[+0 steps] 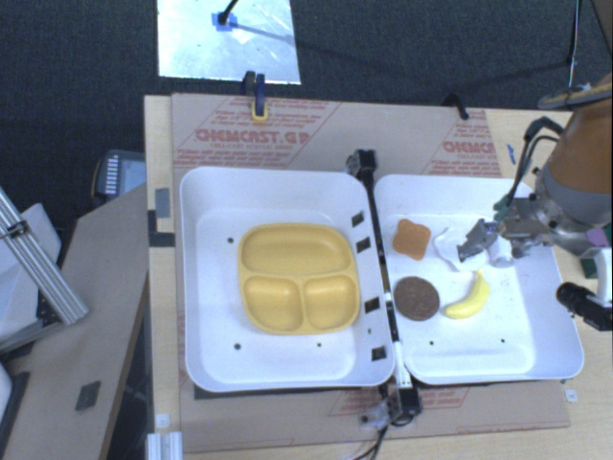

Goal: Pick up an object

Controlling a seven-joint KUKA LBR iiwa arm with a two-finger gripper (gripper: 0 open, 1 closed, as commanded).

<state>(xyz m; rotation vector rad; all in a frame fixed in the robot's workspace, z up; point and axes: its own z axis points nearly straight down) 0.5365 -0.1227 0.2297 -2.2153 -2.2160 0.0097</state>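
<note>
Gripper (476,246), finger state unclear, above right bin (546,357) near banana (468,298), cookie (417,297), toast (412,239).

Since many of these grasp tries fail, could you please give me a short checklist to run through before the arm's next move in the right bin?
1. Gripper over the right bin, which holds the things to pick: ok.
2. Nothing between the fingers yet: ok.
3. Banana lies apart from the brown round piece: ok.
4. Orange piece free of neighbours: ok.
5. White object beside the gripper, clear of it: cannot tell.
6. Yellow tray sits in the left bin, out of the way: ok.
</note>
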